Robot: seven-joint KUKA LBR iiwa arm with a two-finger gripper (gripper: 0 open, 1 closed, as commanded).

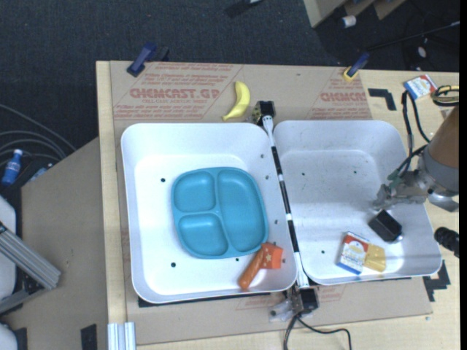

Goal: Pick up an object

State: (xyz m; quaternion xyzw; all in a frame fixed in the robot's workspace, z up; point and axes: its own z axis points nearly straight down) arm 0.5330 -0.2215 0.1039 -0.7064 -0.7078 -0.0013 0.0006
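Observation:
The left bin point(142, 195) holds a blue divided plate point(219, 211) in its middle. An orange toy point(260, 265) lies at that bin's front right corner. A small red, white and blue box with a yellow side point(361, 254) rests near the front of the right bin point(328, 159). My gripper point(387, 214) hangs low over the right bin's right side, with its dark tip just behind and to the right of the box. The grey arm point(445, 159) enters from the right edge. Nothing shows held in the gripper.
A yellow banana point(237, 100) lies on the bench behind the left bin, outside both bins. A black divider strip point(281, 195) runs between the bins. Blue clamps point(142, 58) sit at the bench's back edge. Cables trail along the right side.

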